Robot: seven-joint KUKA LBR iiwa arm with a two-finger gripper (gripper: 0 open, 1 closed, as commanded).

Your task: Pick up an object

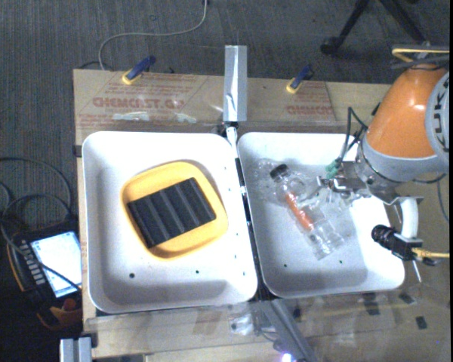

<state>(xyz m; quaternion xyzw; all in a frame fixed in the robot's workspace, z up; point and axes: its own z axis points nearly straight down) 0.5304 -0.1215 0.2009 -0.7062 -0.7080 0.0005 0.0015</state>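
Gripper (340,178) hangs low over the right bin (377,277), apparently placed to take the clear plastic bottle (309,210), its claw state untellable.

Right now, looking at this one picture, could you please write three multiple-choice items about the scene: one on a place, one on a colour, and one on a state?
1. In which bin does the yellow tray with black ridges lie?
A. the left bin
B. the right bin
C. on the floor

2. What colour are the two clamps at the far edge of the bench?
A. red and white
B. blue and yellow
C. green and black

3. How does the clear plastic item with an orange part lie in the right bin?
A. standing upright on the rim
B. stacked on the tray
C. lying flat on the bin floor

Answers: 1 A, the tray rests in the left bin. 2 B, the left clamp and right clamp each show blue and yellow. 3 C, it lies flat beside the gripper.
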